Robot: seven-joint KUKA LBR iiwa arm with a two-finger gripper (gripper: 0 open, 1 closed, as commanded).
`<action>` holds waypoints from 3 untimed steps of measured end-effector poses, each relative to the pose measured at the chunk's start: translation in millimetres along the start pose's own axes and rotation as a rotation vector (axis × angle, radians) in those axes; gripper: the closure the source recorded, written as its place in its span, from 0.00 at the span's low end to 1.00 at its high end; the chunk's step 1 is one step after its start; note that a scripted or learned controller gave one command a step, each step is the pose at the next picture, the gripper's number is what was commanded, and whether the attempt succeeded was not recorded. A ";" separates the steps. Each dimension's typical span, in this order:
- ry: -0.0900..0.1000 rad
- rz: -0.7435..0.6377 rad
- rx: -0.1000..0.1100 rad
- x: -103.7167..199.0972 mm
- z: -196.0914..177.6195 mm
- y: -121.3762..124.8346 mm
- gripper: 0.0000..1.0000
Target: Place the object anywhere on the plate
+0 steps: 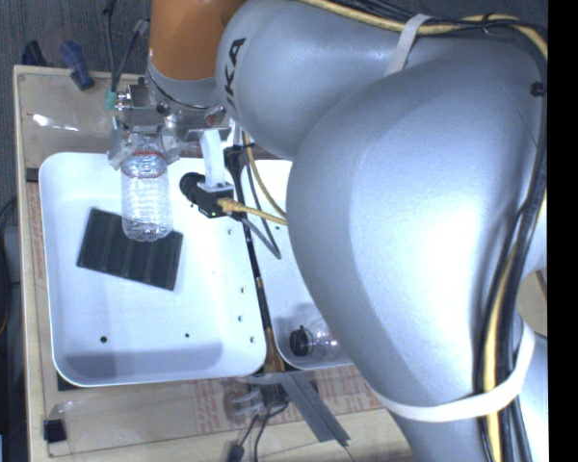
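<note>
A clear plastic water bottle (pixel 146 198) hangs upright in the left bin, its neck between the fingers of my gripper (pixel 144 145), which is shut on it. A dark ribbed rectangular plate (pixel 125 251) lies flat on the floor of the left bin (pixel 125 354). The bottle's lower end overlaps the plate's upper right edge in the camera view; I cannot tell whether it touches the plate. The orange band and grey wrist rise above the gripper.
The big grey arm covers most of the right bin (pixel 289 359). A small clear bulb-like object (pixel 306 340) lies at that bin's near left corner. A black cable clip (pixel 204 195) and yellow cable hang beside the wrist, near the divider between the bins.
</note>
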State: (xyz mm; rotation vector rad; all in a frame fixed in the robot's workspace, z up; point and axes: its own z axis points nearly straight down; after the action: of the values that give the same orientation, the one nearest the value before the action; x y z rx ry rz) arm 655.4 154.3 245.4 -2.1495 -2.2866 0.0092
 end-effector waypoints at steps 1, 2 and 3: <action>0.000 -0.138 -0.001 1.5 58.0 -2.4 1.00; 0.000 -0.143 0.001 2.7 48.2 -2.6 1.00; 0.000 -0.102 -0.003 7.4 13.2 -46.9 1.00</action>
State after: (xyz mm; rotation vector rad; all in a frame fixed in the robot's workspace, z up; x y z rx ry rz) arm 608.0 158.8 232.5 -2.0314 -2.3940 0.0051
